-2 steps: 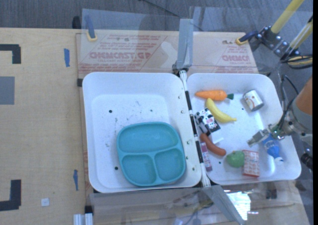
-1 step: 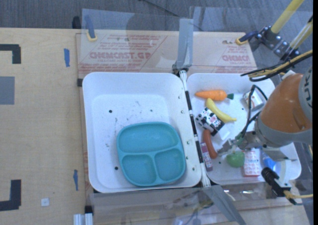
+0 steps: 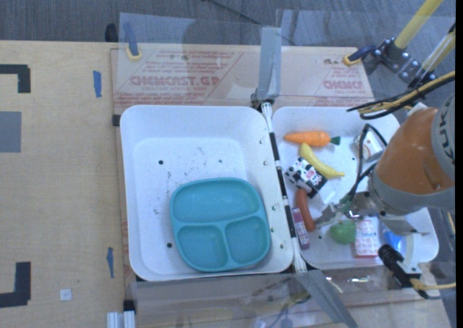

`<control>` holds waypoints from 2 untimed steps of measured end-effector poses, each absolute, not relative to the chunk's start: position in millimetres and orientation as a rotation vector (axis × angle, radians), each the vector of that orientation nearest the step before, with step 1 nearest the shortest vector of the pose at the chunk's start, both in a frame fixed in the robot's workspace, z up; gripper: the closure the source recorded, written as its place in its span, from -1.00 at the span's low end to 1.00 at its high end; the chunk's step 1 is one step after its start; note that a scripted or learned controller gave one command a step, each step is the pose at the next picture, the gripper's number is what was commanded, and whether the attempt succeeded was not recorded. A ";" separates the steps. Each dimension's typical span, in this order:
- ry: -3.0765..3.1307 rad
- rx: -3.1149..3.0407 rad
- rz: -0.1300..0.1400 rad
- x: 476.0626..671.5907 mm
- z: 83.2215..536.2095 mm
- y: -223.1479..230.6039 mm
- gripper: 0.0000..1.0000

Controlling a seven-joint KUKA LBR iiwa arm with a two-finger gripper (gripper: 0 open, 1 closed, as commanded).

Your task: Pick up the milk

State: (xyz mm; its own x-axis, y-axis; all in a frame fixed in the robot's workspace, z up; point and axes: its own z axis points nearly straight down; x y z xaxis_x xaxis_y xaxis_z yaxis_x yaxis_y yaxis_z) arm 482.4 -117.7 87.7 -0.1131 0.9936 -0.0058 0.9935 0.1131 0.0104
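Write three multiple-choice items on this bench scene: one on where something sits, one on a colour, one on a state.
1. Where is the milk carton?
A. Right bin
B. Left bin
C. On the wooden bench

2. What colour is the divided tray?
A. Red
B. Light blue
C. Black

3. How does the carrot lie?
A. Upright on its tip
B. On the divided tray
C. Flat on the floor of the right bin

Answers: 1 A, the black-and-white carton lies beside the banana in the right bin. 2 B, the tray in the left bin is light blue. 3 C, it lies lengthwise near that bin's far edge.
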 end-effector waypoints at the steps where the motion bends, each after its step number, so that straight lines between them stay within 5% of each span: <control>1: 2.226 2.204 0.004 553.5 87.5 -130.7 -1.00; 2: 1.960 2.455 -0.003 613.0 216.2 -153.9 -1.00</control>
